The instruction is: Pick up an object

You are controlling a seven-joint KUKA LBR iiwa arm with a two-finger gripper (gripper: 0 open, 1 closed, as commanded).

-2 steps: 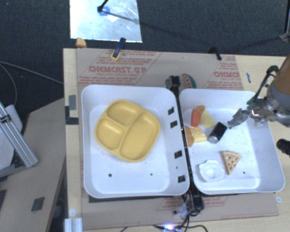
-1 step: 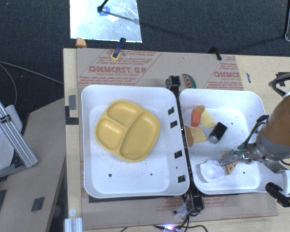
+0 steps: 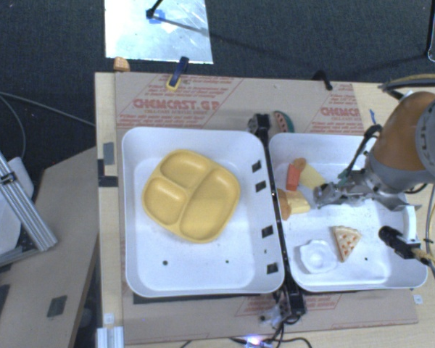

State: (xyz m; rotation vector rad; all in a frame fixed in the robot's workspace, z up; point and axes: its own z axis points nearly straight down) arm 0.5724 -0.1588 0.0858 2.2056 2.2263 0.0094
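Four items crowd my right bin (image 3: 362, 145), and my hand (image 3: 323, 194), grip state unclear, sits beside the yellow block (image 3: 313, 175), so a nudge could spoil the grab.

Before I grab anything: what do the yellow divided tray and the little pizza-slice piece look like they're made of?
The yellow divided tray looks like moulded plastic: one even colour, rounded compartment walls, a soft sheen. The pizza-slice piece in the right bin is probably plastic toy food: flat, stiff edges, tan with reddish markings. Its finish is too small to judge.
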